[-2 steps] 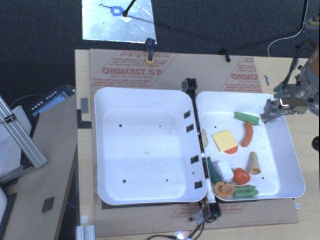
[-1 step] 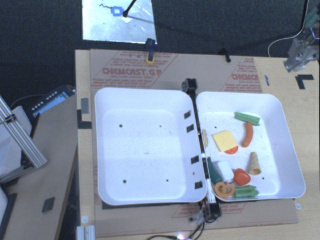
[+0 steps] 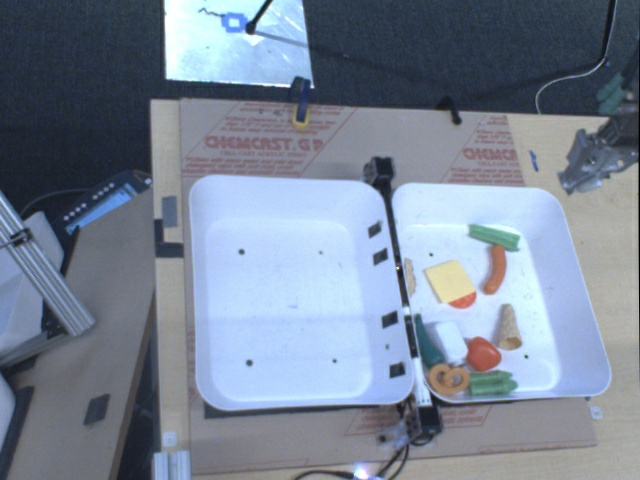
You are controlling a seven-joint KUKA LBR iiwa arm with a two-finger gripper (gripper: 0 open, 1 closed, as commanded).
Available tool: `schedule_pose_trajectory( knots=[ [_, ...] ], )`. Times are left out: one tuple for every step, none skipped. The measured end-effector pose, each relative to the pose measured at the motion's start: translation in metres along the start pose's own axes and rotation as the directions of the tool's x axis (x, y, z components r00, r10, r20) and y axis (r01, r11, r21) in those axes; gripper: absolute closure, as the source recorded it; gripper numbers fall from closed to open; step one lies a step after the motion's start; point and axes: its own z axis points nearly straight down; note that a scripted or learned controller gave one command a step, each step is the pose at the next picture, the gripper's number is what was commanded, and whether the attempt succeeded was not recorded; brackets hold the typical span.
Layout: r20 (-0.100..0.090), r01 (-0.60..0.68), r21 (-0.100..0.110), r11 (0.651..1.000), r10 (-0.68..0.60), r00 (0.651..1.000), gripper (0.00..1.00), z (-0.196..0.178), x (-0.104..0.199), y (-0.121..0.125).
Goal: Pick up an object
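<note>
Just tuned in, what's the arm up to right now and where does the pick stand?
Nothing is picked yet. The gripper sits off at the right edge of the view, above and outside the right bin. The toy food all lies in that bin: a yellow block, an orange sausage, a green piece, a cone and a red piece. The left bin is beside it.

Tool (image 3: 592, 164) at the right edge, raised, apparently angled down-left, finger state unclear
</note>
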Motion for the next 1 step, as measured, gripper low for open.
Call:
schedule_pose_trajectory(
  knots=[
    [0.002,-0.004,-0.004,1.0,0.004,1.0,1.0,-0.018,-0.018,0.0172]
  ],
)
